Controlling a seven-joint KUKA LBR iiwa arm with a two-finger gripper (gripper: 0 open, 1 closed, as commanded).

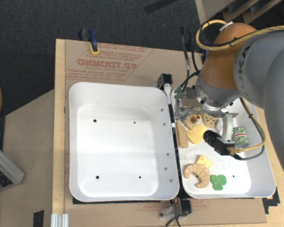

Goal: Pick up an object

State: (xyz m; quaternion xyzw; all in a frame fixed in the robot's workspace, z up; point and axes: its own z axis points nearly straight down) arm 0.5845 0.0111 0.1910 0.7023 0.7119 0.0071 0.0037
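Green and small, a toy leafy vegetable [218, 182] lies nearest the camera in the right bin [253, 184], just right of the croissant [198, 174], which I take as the landmark. One croissant, one green piece. Touching the croissant's upper edge sits one yellow cheese wedge [204, 161]. Beyond the croissant, toward the arm, come one pale yellow rounded piece [196, 135], one tan stick-like piece [181, 134] against the bin's left wall, and one green-and-white can [239, 135] off to the right. One spotted biscuit-like item [209, 120] shows farther still, partly under the wrist. All the items crowd this bin, likely because they have been gathered there as the picking stock; the left bin [80, 101], across the divider from the croissant, would be the drop side.

The gripper [202, 117] hangs low over the far cluster beyond the croissant, apparently reaching for something there; its state I cannot tell, since the wrist covers it.
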